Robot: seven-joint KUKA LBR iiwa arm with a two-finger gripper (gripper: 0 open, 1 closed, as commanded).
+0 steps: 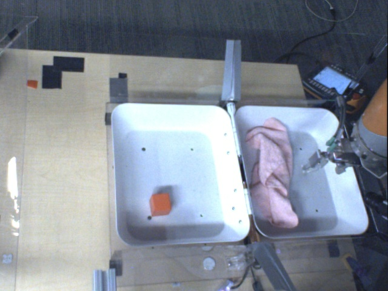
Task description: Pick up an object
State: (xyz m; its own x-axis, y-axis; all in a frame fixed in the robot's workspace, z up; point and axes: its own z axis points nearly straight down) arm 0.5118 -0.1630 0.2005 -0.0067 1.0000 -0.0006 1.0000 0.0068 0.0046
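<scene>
While the arm (374, 126) reaches in from the right edge, its orange band sits at upper right and the grey wrist drops toward the right bin (348, 220); gripper (312, 162) points leftward, out over that bin's right half, approx level w/ the middle of the bin's depth; metal fingers (316, 158) look slightly spread, w/ nothing between them, though they're small and somewhat blurred so the gap is hard to read exactly; a bit of green shows on the wrist hardware just right of the fingers.

Pink cloth (271, 171) lies bunched in the right bin's left half, running lengthwise from near the far wall to near the front wall, close along the divider side; gripper is near the cloth's right edge but apart from it, bare white floor showing between them; can't tell gripper height above the bin floor.

Left bin (182, 123) holds an orange block (160, 204) in its front-left area, sitting flat, well apart from the arm and gripper; small dark dots mark the floor of both bins.

Bench (54, 180) is pale wood; black shapes (60, 70) and a small orange marker (32, 84) sit at its far-left corner; grey metal post (232, 71) stands behind the seam between the bins; a device w/ a lit screen (332, 80) and cables lie at the far right, behind the arm.
</scene>
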